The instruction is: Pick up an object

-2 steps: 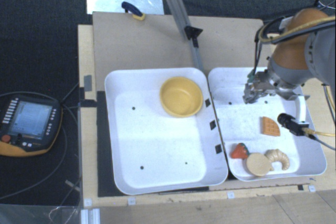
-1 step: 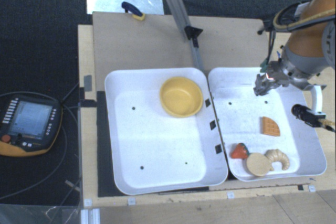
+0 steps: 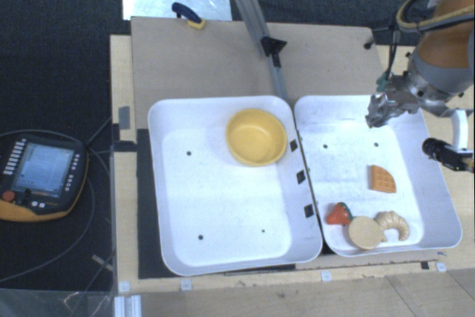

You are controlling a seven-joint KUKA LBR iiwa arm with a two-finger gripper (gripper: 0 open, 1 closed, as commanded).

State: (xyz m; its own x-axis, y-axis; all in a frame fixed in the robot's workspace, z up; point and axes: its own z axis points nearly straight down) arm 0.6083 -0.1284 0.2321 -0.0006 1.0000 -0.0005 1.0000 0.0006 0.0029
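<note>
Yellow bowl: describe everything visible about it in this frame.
The bowl is round, plain pale yellow, with a matte plastic look. It sits upright, mouth up, with nothing seen inside. It rests on the floor of the left bin, near the far right corner, close to the wall shared with the right bin. Nothing else touches it. The gripper is far off, above the right bin.
</note>
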